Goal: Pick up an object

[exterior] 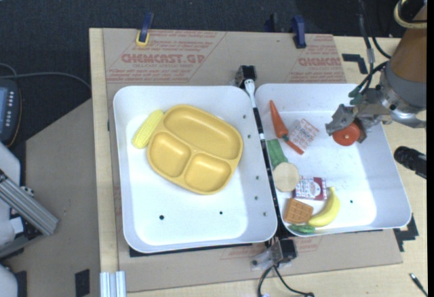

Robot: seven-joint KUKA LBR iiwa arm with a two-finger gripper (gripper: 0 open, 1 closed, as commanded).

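The gripper [347, 127] hangs over the right bin [380, 173], in its far right part, with the arm [410, 65] reaching in from the right. A red tomato [346, 136] lies right at the gripper's tip, partly covered by the grey fingers; whether those fingers are spread or pressed on it I cannot tell, nor whether the tomato is lifted or rests on the bin floor.

Left of the gripper, a small white packet [303, 133] with red print lies near the bin's middle, and a carrot [279, 123] lies just left of that, slanting from far to near. Nearer, along the bin's left wall, sits a green piece [275, 152], then a pale round disc [286, 177]. Beside the disc is a red and white carton [310, 188]. At the near edge a waffle [298, 211] touches a banana [327, 211], with a green bit [303, 228] under them.

The left bin [135, 207] holds a yellow divided tray [195, 148] with a corn cob [147, 129] at its far left side, touching it. All of these lie well apart from the gripper.
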